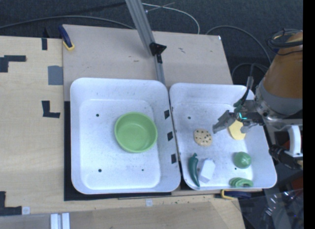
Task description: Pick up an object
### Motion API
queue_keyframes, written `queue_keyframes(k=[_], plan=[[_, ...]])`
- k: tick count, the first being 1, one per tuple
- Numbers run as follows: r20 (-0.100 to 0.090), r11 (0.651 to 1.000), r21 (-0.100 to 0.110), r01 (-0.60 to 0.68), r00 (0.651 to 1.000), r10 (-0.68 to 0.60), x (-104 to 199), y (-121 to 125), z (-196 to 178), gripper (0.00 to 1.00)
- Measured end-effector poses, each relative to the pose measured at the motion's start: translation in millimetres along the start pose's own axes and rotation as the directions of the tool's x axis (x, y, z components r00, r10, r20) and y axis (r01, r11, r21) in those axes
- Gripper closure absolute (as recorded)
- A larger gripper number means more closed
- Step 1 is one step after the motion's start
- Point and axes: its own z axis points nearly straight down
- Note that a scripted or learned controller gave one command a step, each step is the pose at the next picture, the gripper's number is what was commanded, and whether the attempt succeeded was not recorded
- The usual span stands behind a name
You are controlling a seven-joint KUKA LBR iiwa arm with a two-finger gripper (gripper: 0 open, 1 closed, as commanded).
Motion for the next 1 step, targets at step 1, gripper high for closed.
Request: queue_keyframes(k=[1], plan=[[-0.001,1.000,0.007,-0.002,1.000,0.002,-2.4,-3.7,63.8,0.00]])
